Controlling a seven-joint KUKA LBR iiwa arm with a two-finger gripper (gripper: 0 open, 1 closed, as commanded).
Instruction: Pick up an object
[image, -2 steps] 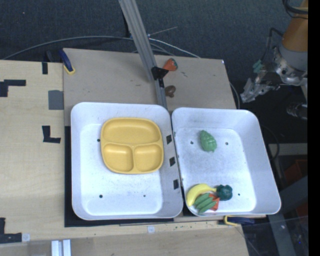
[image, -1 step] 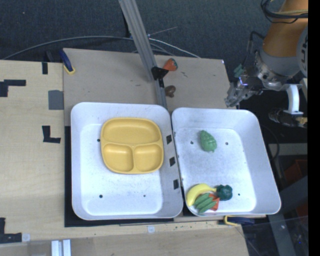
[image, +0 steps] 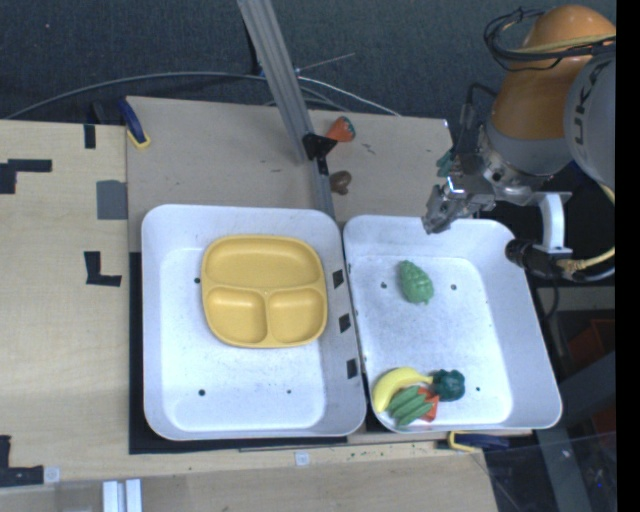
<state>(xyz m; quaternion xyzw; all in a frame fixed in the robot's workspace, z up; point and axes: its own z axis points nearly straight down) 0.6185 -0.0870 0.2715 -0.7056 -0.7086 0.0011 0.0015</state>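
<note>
We look down at a slant on a tan surface carrying two shallow white bins side by side. The left bin holds a yellow divided plate with three compartments, lying flat in the bin's upper half. The right bin holds a small leafy green toy vegetable near its upper middle, lying alone. At that bin's near edge, a yellow banana, a bunch of green beans, a small red piece and a dark green broccoli sit clustered, touching one another. The grey arm with its orange band reaches in from the right. Its claw hangs over the right bin's far rim, above and apart from the green vegetable, with nothing between its tips; we cannot tell whether it is apart or together.
</note>
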